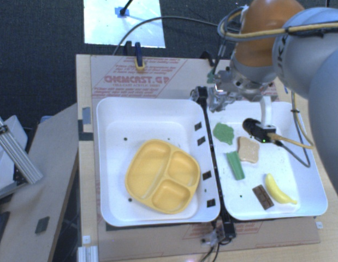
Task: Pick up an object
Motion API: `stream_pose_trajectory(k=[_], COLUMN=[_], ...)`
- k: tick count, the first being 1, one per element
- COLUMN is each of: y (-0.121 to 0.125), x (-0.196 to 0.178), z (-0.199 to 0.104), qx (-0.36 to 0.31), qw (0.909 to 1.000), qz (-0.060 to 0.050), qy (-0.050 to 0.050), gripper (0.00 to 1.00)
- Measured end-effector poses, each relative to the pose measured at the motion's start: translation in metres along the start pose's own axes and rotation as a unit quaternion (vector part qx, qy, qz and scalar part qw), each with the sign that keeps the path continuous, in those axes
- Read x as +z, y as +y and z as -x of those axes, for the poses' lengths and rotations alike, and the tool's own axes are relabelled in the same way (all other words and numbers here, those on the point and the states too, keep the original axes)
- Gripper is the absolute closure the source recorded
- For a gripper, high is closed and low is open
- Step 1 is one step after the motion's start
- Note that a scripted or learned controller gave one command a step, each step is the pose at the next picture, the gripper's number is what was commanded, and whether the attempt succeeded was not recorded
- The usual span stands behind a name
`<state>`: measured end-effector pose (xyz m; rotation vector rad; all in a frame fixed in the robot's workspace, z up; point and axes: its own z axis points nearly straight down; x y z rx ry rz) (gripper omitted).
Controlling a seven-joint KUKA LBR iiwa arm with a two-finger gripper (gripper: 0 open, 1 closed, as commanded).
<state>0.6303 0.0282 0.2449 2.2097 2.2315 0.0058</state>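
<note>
My gripper (217, 98) hangs over the far left corner of the right bin (305, 162), close to the divider between the bins. Just in front of it lies a green leafy piece (223, 132). Further forward are a slice of toast (248, 149), a green stick (235, 165), a brown chocolate bar (262, 196) and a yellow banana (279, 190). None of them touches the gripper.
A yellow compartment tray (163, 175) lies in the left bin (114, 146). A black fitting with a cable (259, 130) hangs from the arm over the right bin. The arm's bulk covers the right bin's far right part.
</note>
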Motion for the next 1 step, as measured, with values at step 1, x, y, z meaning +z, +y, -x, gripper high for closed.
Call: stream_pose_trajectory(k=[1], y=[0.0153], x=[0.0053], z=[-0.0527], qx=[0.001], qw=[1.0], qz=[0.0], qy=[0.0], gripper=[1.0])
